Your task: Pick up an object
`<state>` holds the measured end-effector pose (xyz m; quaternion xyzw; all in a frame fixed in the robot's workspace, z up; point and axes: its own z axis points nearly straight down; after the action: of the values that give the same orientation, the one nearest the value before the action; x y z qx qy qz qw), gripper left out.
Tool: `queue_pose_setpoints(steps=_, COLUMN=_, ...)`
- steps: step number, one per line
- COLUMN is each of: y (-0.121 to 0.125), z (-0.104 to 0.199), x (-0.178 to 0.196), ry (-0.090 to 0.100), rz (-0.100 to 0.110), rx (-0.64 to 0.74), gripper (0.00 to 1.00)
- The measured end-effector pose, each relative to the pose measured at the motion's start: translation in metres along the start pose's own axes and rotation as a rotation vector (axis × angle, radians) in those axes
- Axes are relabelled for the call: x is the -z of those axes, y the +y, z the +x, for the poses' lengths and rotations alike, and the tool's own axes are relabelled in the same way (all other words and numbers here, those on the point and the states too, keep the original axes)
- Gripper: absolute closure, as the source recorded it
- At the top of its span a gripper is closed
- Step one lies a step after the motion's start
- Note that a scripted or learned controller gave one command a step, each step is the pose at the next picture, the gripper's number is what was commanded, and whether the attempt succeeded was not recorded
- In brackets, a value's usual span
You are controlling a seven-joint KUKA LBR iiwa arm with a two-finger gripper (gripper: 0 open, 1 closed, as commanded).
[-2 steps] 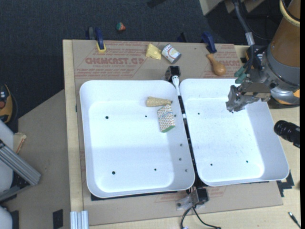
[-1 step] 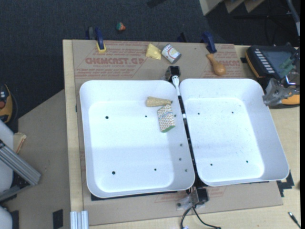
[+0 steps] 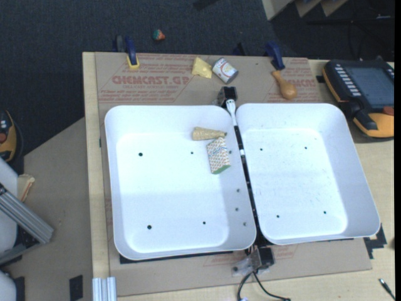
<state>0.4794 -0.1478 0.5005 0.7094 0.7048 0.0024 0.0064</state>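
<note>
1. Camera view: two white bins sit side by side on a brown board, the left bin [image 3: 169,180] and the right bin [image 3: 307,174] touching along their inner rims.
2. In the left bin, near its far right corner, lies a tan cone [image 3: 208,133] on its side, tip toward the right rim.
3. Just beside the cone, on its near side, lies a small patterned packet [image 3: 218,155], close to the right rim and slightly tilted; whether the two touch cannot be told.
4. On the board [image 3: 156,77] beyond the bins, near its far edge, lie a yellow wedge [image 3: 202,68] and a small white box [image 3: 225,70], just beside each other.
5. Further right along the far edge lies a wooden-looking pear shape [image 3: 285,85].
6. Blue clamps [image 3: 131,52] grip the board's far edge.
7. A tablet [image 3: 366,89] in an orange-edged case sits off the board's far right corner.
8. The claw's state cannot be told.
</note>
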Motion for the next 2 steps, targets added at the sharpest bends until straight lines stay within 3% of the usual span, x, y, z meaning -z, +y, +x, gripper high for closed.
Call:
queue_pose_setpoints(steps=1, y=-0.006, z=-0.024, x=-0.247, ry=0.01, rz=0.029, rx=0.003, gripper=1.0)
queue_pose_setpoints(steps=2, y=0.047, z=0.003, x=-0.025, ry=0.0, rz=-0.009, rx=0.011, gripper=1.0)
